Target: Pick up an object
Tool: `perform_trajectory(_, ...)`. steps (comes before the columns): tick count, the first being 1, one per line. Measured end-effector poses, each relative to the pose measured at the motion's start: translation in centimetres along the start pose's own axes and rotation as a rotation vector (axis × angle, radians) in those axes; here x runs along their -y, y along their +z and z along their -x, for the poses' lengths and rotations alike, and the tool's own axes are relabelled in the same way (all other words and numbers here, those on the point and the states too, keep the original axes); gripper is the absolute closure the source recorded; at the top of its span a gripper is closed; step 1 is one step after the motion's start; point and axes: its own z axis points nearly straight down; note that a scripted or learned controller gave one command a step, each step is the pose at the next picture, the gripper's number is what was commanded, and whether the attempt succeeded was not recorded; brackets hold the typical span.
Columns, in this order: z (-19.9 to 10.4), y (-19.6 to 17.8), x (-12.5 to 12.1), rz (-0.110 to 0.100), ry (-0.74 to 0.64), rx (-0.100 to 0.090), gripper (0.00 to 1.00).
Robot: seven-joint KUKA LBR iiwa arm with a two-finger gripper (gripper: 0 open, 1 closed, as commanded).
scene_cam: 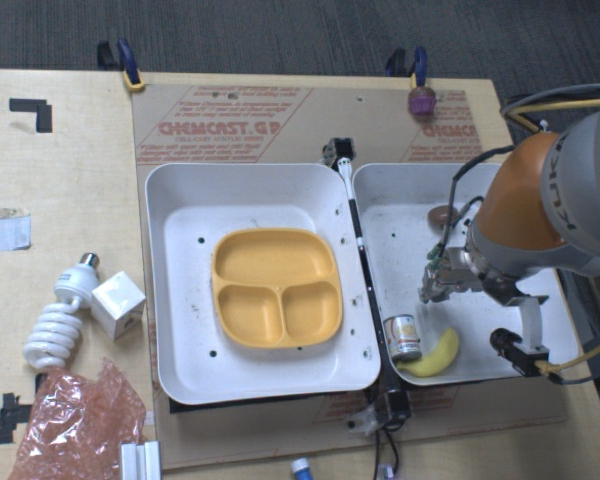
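Brown board under the bins reads "CHEMCAST GP" in red. The tool (438,286) hangs in the right bin (400,193), its grip state impossible to tell. A banana (432,356) and small can (403,337) lie at that bin's near edge.

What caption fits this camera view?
Gripper lowered into right bin above banana and can; yellow tray in left bin.

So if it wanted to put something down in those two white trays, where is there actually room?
Left bin: bare floor rings the yellow plate, widest along the left wall. Right bin: the far left part near the divider is bare. Its near edge is crowded by the can and banana, and the claw hangs over the middle.
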Motion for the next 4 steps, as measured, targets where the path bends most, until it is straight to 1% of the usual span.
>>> perform_trajectory(1, 0.0, 0.0, 0.0, 0.0, 0.0, 0.0, 0.0)
perform_trajectory(2, 0.5, 1.0, 1.4, -0.001, -0.001, -0.001, 0.0)
perform_trajectory(3, 0.6, 0.0, 1.3, 0.001, 0.0, 0.0, 1.0)
perform_trajectory(4, -0.3, -3.8, -4.8, -0.001, -0.004, 0.0, 1.0)
